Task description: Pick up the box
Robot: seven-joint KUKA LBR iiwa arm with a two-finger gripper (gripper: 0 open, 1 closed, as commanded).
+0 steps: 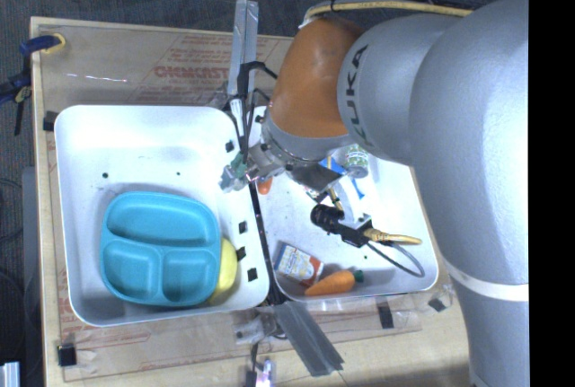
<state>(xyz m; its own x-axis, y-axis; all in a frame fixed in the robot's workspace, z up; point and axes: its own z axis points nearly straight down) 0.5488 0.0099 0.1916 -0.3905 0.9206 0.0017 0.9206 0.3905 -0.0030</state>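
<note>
The box (296, 261) is a small carton with a white and orange label, lying flat near the front of the right bin (422, 233). My gripper (240, 171) hangs below the orange wrist band, over the divider between the two bins. It is up and to the left of the box, well apart from it. Most of the back of the right bin is hidden by the arm.
An orange carrot (331, 283) lies just right of the box against the front wall. A blue and white bottle-like item (353, 163) peeks out beside the arm. The left bin (81, 143) holds a blue divided tray (160, 246) with a yellow item (229, 268) at its right edge.
</note>
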